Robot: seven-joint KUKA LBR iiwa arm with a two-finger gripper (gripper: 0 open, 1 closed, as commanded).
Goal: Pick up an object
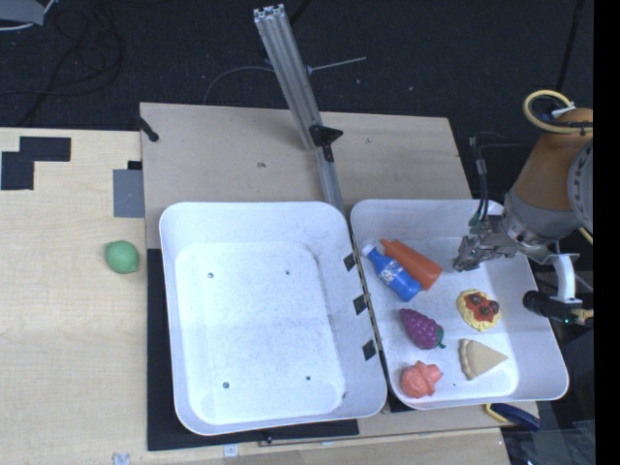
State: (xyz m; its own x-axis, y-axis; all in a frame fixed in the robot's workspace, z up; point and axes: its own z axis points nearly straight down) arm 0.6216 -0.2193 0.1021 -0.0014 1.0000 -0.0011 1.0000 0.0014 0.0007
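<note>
Though unnamed by the task, nearest candidates sit in the right bin [542, 381].

End effector: [472, 257] low over the right bin's upper part, just right of the carrot; whether clenched or released, cannot tell; nothing seen between the tips.

Likely target: orange carrot [415, 260], lying slantwise in the upper left of the right bin, touching the blue bottle [391, 272] along its lower side.

Carrot, handling (judged): probably light moulded plastic, stiff, smooth and a bit slippery; tapered, so best taken across the thicker middle, square to its long axis, not at the narrow tip.

Carrot, looks: plain orange, elongated, rounded ends.

Bottle, looks: blue with a white label and white cap, lying parallel to the carrot; crowding risk if gripped together.

Other pickables: purple grapes [422, 328] mid-bin, lumpy, likely firm; small tart [479, 310] with red topping, flat and low, hard to pinch; pale wedge [480, 357] near the lower right; pink-red lump [419, 380] at the lower left, kind unclear.

Left bin: [184, 260] just beside the right one.

Stray item: green ball [122, 257] on the worktop [68, 337], well apart from both bins.

Progress (judged): approach stage, no lift yet.
</note>
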